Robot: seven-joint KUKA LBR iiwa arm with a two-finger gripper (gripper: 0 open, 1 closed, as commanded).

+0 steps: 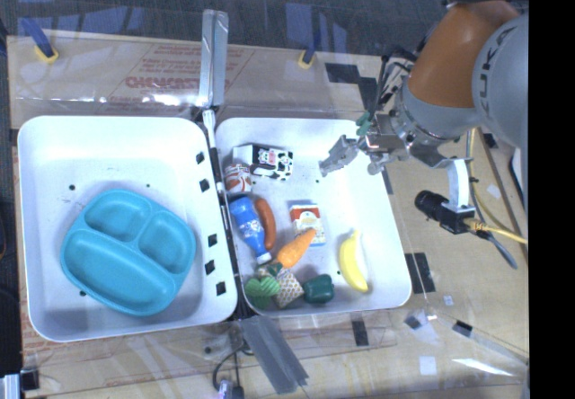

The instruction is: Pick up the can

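Note:
The can [236, 179] is small, red and white, and lies against the left wall of the right bin [382, 235], just below the black-and-white milk carton [270, 160]. My gripper [338, 155] hangs over the upper right part of that bin, pointing down and left. It is open with nothing between its fingers. It is well to the right of the can, with bare bin floor between them.
A blue bottle [247, 223], an orange sausage [266, 218], a small red-and-white box [306, 216], a carrot [295, 250], a banana [352, 264], a green pepper [319, 289] and a mesh bag [272, 285] crowd the right bin. A blue divided plate [128, 250] lies in the left bin [54, 146].

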